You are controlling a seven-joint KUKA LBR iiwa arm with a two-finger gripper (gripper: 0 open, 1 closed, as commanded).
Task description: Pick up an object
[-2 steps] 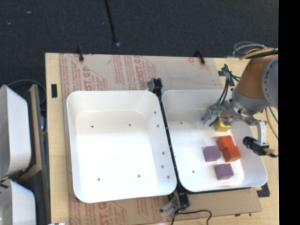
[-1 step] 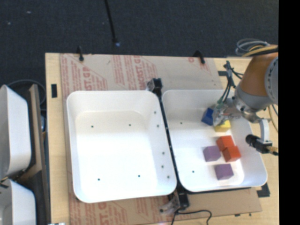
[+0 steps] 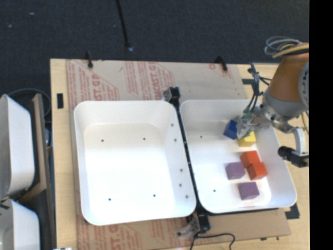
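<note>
Left bin (image 3: 83,120): white, shallow, sits on the bench (image 3: 125,79), whose top is a printed cardboard sheet. Bare white floor with a few small dark dots.

Black divider clip (image 3: 172,94) at the top where the two bins meet; the bins touch along that shared edge.

Right bin (image 3: 208,191): holds all the blocks, clustered in its right half.
- Blue block (image 3: 230,129): upper middle of the bin, tilted, touching the yellow one on its right.
- Yellow block (image 3: 247,138): just right of and slightly below the blue, partly under the hand.
- Purple block (image 3: 234,171): below the yellow, lying flat, touching or nearly touching the orange one to its right.
- Orange block (image 3: 253,164): just right of that purple block, looks like two orange faces stacked or one taller piece; can't tell which.
- Second purple block (image 3: 248,190): lowest of the group, near the bin's front wall, apart from the others.

Hand (image 3: 248,122): down in the right bin, directly over the blue/yellow pair, at the seam between them. Fingertips are lost in the clutter of grey metal and cables, so can't tell how far it's open or whether anything is gripped. Both blocks look seated on the bin floor.

Arm (image 3: 289,85): enters from the right, orange band above the grey wrist, over the bin's upper right corner.
</note>
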